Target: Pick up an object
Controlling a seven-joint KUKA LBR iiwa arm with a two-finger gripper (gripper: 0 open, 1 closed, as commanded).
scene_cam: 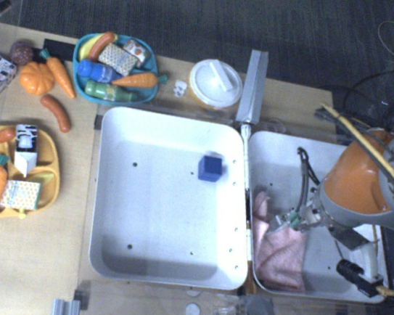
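Blue cube (211,168) sat flat on the floor of the left bin (131,253), upper right area, near the wall shared with the right bin (344,157). Pink cloth (279,253) lay crumpled in the right bin, bunched along its left wall down to the near-left corner

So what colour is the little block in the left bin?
Blue. The block shows clearly in the camera view, against the white bin.

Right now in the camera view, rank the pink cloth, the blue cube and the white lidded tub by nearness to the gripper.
1. pink cloth: right bin, directly beside and below the gripper.
2. blue cube: left bin, upper right part.
3. white lidded tub: on the bench beyond the bins, farthest.
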